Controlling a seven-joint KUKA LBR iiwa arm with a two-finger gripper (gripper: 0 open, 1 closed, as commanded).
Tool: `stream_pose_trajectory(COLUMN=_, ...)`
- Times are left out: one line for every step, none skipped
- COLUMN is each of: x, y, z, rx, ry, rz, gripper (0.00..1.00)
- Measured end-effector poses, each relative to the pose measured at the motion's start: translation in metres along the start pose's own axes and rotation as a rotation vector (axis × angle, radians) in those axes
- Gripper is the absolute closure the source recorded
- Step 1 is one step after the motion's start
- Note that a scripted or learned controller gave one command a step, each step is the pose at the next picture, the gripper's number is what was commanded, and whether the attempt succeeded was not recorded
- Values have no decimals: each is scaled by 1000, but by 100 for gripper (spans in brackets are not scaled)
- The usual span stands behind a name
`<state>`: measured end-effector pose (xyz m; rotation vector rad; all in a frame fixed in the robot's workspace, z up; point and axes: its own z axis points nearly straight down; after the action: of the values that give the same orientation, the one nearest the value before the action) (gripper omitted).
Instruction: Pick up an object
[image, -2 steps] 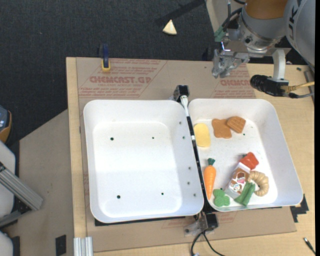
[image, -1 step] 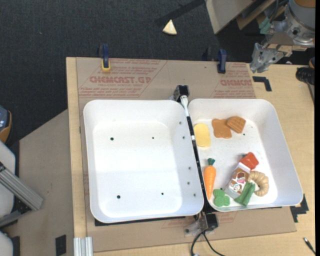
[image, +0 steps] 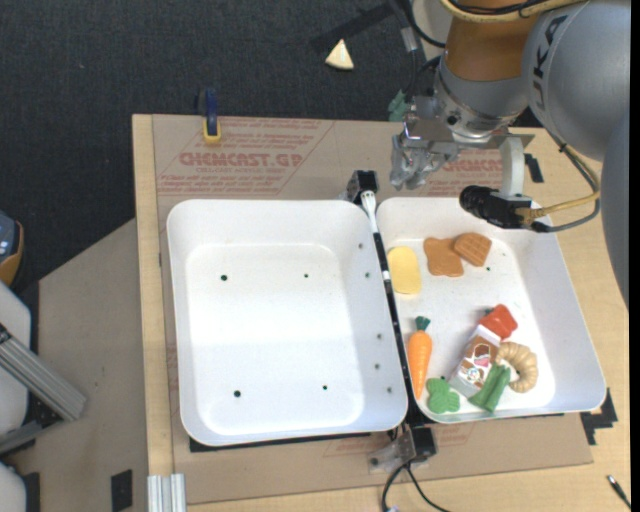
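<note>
My gripper (image: 409, 172) hangs over the far rim of the right bin (image: 570, 300), near its back left corner, with nothing visible in it. Below it in that bin lie a pale yellow piece (image: 404, 270) by the left wall and two brown toast-like pieces (image: 442, 257) (image: 472, 248) side by side. Nearer the front are an orange carrot (image: 420, 350), a small carton with a red top (image: 483, 350), a tan croissant (image: 521, 363), a green broccoli-like piece (image: 441, 396) and a green stick (image: 492, 388).
The left bin (image: 185, 300) adjoins the right one along a shared wall (image: 383, 290). Both rest on a cardboard sheet (image: 250, 150) with a blue clamp (image: 210, 112) at its far edge. The arm's grey body (image: 590, 70) fills the upper right.
</note>
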<state>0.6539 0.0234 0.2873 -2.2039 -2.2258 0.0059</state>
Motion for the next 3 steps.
stream_pose_trajectory(x=122, y=-3, z=35, rx=-3, ry=1, rz=-3, gripper=100)
stream_pose_trajectory(x=115, y=-16, z=2, rx=-12, ry=-3, rz=9, gripper=100)
stream_pose_trajectory(x=77, y=15, z=20, rx=-12, ry=-5, rz=13, gripper=100)
